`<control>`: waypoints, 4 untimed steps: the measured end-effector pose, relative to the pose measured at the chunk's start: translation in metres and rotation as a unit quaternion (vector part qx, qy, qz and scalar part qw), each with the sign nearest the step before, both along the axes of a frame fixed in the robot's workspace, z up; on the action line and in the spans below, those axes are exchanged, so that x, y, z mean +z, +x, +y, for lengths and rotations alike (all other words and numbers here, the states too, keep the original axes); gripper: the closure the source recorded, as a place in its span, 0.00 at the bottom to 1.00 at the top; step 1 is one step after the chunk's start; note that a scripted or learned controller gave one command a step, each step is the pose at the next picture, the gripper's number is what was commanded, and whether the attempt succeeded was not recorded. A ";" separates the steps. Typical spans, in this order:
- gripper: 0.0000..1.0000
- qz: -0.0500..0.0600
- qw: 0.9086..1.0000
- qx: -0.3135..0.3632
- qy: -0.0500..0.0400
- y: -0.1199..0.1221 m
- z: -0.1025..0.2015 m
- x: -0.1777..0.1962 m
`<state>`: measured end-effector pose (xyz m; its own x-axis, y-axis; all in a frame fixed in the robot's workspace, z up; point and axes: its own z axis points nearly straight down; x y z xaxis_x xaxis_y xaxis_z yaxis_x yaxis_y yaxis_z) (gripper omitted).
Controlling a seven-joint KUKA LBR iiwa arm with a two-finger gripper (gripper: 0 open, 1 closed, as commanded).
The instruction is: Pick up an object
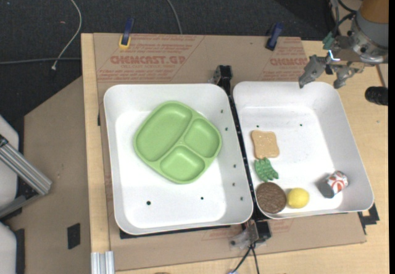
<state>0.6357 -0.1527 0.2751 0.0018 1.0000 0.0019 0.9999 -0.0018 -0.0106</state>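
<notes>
My gripper hangs open above the far right corner of the right bin, its two fingers spread with nothing between them. In the right bin lie a tan toast slice, a green leafy toy, a brown round cookie, a yellow lemon and a red-white-grey can. All of them sit toward the bin's near side, well apart from the gripper. A green divided plate rests in the left bin.
The bins stand side by side on a cardboard sheet held by blue clamps. A black bracket sits between the bins at the far edge. Cables lie on the dark floor behind.
</notes>
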 end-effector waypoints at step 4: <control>0.00 -0.003 1.000 0.002 0.000 0.011 -0.003 -0.145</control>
